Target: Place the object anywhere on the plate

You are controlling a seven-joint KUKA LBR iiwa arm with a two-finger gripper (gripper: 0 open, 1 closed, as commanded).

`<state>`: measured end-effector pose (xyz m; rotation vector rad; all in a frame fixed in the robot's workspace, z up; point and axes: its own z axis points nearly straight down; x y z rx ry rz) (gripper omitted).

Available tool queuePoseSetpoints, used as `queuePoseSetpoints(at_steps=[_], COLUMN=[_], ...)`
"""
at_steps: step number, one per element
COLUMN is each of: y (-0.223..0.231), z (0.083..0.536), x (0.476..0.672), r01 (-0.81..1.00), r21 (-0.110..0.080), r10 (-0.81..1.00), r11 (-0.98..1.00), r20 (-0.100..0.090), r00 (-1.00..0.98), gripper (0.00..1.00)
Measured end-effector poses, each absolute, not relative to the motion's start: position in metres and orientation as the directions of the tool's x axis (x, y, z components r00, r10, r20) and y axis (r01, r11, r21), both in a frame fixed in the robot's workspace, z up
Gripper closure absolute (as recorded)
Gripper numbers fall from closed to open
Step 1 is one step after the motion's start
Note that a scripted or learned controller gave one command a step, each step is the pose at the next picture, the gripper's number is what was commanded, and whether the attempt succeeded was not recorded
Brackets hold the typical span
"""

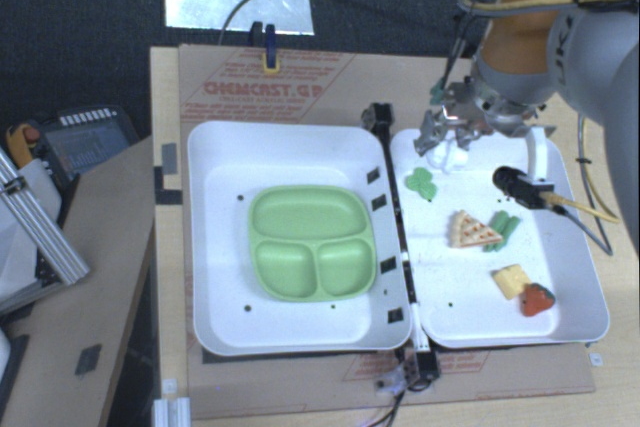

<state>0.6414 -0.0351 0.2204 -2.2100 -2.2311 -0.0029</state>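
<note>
While the gripper (447, 143) hung over a white object (447, 156) in the right bin (590, 315), its grasp unclear, picking seemed underway, needing a lift toward the green plate (305, 242).

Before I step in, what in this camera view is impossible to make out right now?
- Gripper: the wrist body covers it from above, so its state and whether it holds anything are unreadable.
- White lump under it: blends with the right bin; identity unclear.
- Small green piece: too small to identify.
- Arm: cut off by the right and top edges.
- Green plate in the left bin: fully visible.
</note>
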Motion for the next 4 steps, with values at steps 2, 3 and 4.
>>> queuePoseSetpoints(at_steps=[2, 3, 4], y=[0.068, 0.13, 0.126], z=[0.209, 0.208, 0.208], x=[0.631, 0.633, 0.633], r01=[1.0, 1.0, 1.0], r21=[0.0, 0.002, 0.001], r10=[1.0, 1.0, 1.0], r11=[0.009, 0.01, 0.004], r20=[0.002, 0.002, 0.0], r00=[-0.009, -0.01, -0.004], gripper=[1.0, 1.0, 0.0])
